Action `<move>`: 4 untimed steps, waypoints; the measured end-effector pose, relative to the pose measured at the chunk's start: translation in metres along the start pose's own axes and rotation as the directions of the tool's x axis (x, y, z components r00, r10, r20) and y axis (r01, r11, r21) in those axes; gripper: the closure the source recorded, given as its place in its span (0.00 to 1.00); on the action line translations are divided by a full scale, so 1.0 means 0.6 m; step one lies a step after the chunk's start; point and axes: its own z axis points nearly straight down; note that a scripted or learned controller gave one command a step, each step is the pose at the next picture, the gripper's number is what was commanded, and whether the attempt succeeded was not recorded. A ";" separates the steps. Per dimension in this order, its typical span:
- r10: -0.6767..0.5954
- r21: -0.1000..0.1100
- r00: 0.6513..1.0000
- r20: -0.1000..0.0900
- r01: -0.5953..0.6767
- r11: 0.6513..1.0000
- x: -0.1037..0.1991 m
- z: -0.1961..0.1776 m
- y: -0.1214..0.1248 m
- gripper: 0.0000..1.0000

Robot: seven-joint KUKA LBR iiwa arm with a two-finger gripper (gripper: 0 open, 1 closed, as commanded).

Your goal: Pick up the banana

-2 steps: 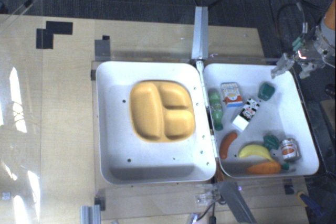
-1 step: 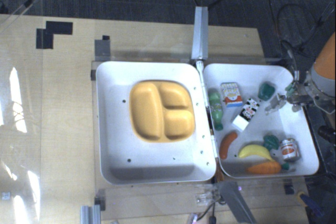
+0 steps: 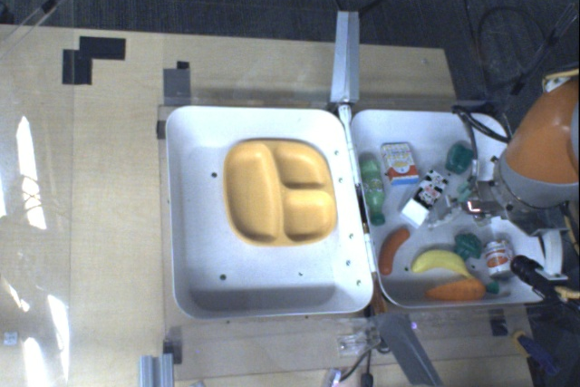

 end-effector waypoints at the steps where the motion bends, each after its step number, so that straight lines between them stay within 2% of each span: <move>1: -0.004 -0.004 1.000 0.000 0.004 1.000 0.001 -0.017 0.004 1.00; 2: -0.004 -0.004 1.000 0.000 0.004 1.000 0.001 -0.017 0.004 0.00; 3: -0.258 -0.012 0.966 0.007 0.258 0.966 0.025 0.050 -0.045 0.00; 4: -0.353 -0.003 0.936 0.002 0.353 0.936 0.027 -0.013 0.016 0.00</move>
